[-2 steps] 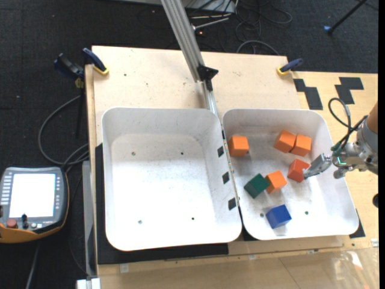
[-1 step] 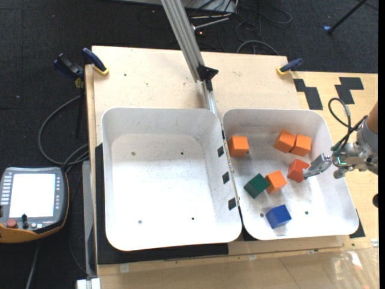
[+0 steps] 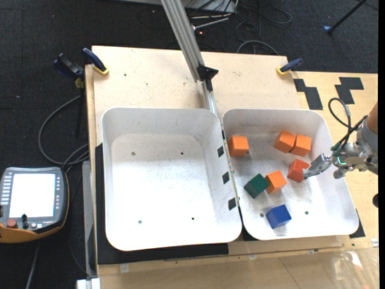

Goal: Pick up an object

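Blue cube (image 3: 278,215) sits nearest, at the near edge of the right bin (image 3: 346,212), on its own. Just beyond it: green cube (image 3: 257,185) touching an orange cube (image 3: 276,180), and a red cube (image 3: 297,170) just right of those. Further back, two orange cubes (image 3: 293,142) pressed together, and a lone orange cube (image 3: 239,144) near the divider. Left bin (image 3: 114,161) has nothing to go for.

Gripper (image 3: 314,167) comes in low from the right, fingertips at the red cube's right side, apparently touching it. Cannot tell whether the fingers are spread or closed; the cube is not visibly between them, so I wouldn't call it held.

Step in hand, as I read it: acquiring the red cube. To do it well:
- centre the fingers over the cube, not on its right edge, or they'll just shove it left into the orange one
- align the fingers to two flat faces; the cube looks rotated
- go down fully before closing
- lift straight up, clear of the bin wall

If red gets knocked into the cluster, blue is the cleaner target, free on all sides.
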Controlling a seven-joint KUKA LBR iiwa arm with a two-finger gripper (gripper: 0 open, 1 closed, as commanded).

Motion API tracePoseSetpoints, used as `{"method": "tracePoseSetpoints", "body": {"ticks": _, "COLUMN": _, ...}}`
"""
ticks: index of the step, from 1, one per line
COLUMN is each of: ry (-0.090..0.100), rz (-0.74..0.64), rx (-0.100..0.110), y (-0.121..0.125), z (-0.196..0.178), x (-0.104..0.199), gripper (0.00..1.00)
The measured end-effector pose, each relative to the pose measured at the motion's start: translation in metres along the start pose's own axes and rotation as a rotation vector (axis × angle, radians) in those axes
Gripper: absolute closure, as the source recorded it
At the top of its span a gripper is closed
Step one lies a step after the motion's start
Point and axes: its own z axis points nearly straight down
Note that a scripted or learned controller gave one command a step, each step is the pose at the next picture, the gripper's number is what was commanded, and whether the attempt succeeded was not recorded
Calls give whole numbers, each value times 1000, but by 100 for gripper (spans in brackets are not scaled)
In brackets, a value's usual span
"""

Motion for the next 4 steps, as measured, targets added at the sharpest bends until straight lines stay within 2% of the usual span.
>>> {"method": "tracePoseSetpoints", "body": {"ticks": 1, "ry": 0, "rz": 0, "rx": 0, "y": 0, "z": 0, "x": 0, "gripper": 0}}
{"method": "tracePoseSetpoints", "body": {"ticks": 2, "ry": -3, "rz": -7, "rx": -11, "y": 35, "z": -84, "x": 11, "gripper": 0}}
{"method": "tracePoseSetpoints", "body": {"ticks": 3, "ry": -4, "rz": -3, "rx": -9, "y": 3, "z": -185, "x": 10, "gripper": 0}}
{"method": "tracePoseSetpoints", "body": {"ticks": 4, "ry": -4, "rz": -4, "rx": -10, "y": -20, "z": -306, "x": 10, "gripper": 0}}
